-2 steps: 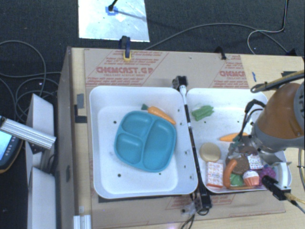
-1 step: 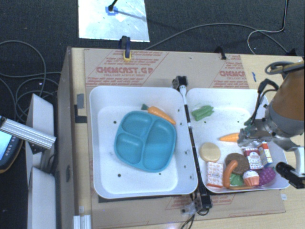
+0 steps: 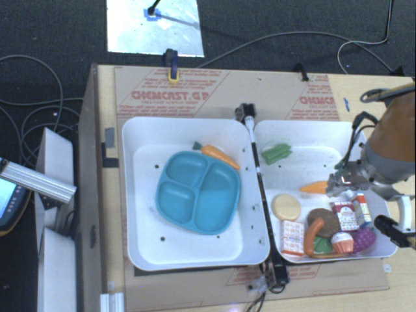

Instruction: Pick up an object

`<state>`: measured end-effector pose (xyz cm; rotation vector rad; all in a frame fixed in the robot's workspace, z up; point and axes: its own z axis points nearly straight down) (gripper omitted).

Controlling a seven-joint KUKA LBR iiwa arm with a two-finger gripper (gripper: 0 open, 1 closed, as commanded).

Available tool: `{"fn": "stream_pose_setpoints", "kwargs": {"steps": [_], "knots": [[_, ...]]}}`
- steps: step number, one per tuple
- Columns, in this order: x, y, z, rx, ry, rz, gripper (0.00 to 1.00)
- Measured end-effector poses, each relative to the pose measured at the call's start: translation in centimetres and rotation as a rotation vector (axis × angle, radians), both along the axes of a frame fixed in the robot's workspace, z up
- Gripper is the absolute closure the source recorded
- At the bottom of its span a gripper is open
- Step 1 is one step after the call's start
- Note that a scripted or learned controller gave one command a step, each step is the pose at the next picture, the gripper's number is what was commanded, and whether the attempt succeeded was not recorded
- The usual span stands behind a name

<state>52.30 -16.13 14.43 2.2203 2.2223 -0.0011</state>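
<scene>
Currently the gripper (image 3: 342,182) is hovering low in the right bin (image 3: 305,138) (finger state indiscernible, nothing visibly held), sitting just beside the orange carrot piece (image 3: 314,188) and above the snack packet (image 3: 346,214).

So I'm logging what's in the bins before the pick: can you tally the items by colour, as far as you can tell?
Orange: 3, a carrot by the blue plate, a carrot in the right bin, a sausage-shaped piece
Green: 1
Blue: 1
Cream: 1, a round disc
Total: 6 clear ones; the cluttered pile is too tangled to count.
</scene>
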Motion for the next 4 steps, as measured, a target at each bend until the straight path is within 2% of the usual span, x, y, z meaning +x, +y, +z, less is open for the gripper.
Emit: {"fn": "stream_pose_setpoints", "kwargs": {"steps": [1, 2, 3, 4], "knots": [[-2.6, 3.0, -3.0, 0.001, -0.001, 0.001, 1.00], [-2.6, 3.0, -3.0, 0.001, -0.001, 0.000, 0.00], [0.6, 3.0, -5.6, 0.002, -0.007, 0.003, 0.00], [11.8, 1.7, 0.9, -0.001, -0.006, 0.004, 0.00]]}}
